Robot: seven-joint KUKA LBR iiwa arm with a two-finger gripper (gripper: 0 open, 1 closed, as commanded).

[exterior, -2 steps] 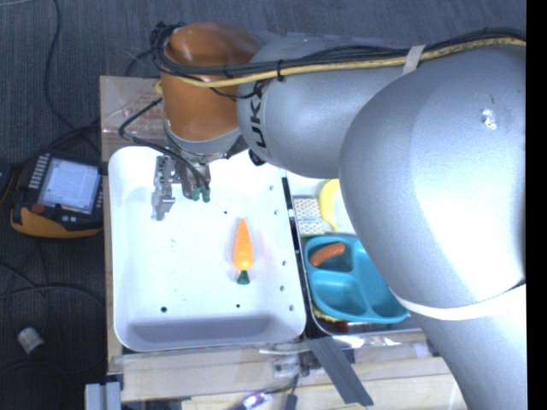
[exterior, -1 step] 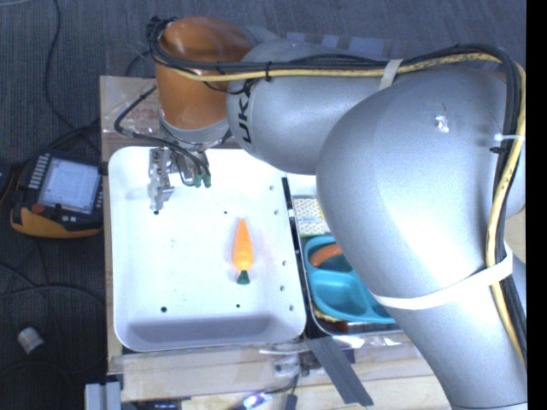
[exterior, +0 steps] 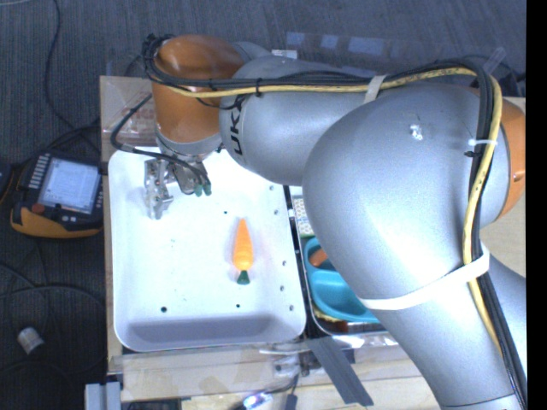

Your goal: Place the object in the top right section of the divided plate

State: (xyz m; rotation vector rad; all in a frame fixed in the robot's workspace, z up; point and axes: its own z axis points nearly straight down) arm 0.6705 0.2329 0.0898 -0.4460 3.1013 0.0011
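Dark grey carpet lies around the bench, with cables trailing across it and a teach pendant [exterior: 58,193] resting on the floor at the far left. Above the left white bin [exterior: 137,314], the gripper [exterior: 175,186] hangs near the bin's upper left corner. Its fingers stand apart with nothing between them, so it carries no load.

Outward from there, the carrot [exterior: 243,250] lies near the middle of the same bin, orange body pointing up the picture and green stub towards the near wall. It sits well apart from the fingers, down and to the right of them.

Further right, past the bin's wall, a blue divided plate [exterior: 329,289] shows as a sliver in the second bin (most of it sits behind the bulk of the arm [exterior: 393,186], so its sections cannot be told apart).

My reading is that the pick has not yet been made: the carrot rests free on the bin floor. The next move calls for carrying the open fingers across and down over the carrot, lined up to close across its narrow width. Only after a firm grasp would the lift and the carry to the plate's top right section follow.
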